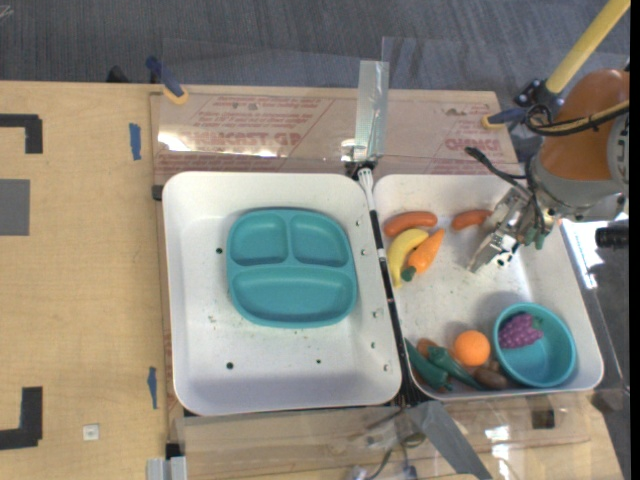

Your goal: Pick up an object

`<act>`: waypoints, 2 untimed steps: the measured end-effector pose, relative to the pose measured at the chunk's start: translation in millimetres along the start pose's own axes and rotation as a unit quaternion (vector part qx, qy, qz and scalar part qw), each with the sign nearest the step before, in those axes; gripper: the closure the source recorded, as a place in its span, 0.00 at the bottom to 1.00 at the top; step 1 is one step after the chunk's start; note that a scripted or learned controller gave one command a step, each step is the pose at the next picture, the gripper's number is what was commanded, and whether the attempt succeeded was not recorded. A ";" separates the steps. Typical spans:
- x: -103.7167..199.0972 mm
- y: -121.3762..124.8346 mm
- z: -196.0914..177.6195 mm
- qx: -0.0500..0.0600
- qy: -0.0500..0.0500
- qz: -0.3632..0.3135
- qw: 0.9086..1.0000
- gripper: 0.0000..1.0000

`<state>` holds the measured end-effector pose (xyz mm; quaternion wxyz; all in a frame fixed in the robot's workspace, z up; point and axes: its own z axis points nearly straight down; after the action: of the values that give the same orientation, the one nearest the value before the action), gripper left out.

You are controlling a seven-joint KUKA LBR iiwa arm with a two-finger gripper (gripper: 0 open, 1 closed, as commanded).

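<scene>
Two fingers hang over the right bin, tips close together with nothing visible between them; whether a slight gap remains cannot be told. Just up and left of the tips lies a small orange sausage; farther left, a second sausage, a banana and a carrot lie clustered. Below the tips sit an orange ball and a teal bowl holding purple grapes. Well left, in the other bin, lies a teal divided plate. The nearest candidate is judged to be the small sausage; a sound grasp would straddle its short axis before descent. The arm enters from the right, wrist angled down-left toward the bin floor.
</scene>
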<state>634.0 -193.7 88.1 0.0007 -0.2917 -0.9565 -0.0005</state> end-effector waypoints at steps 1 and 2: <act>-1.2 6.7 -14.7 -0.005 -0.005 -0.003 1.000 1.00; 128.4 -27.3 -186.2 -0.004 -0.009 0.101 0.995 1.00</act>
<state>512.4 -145.0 274.5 -0.0089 -0.3872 -0.9220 -0.0015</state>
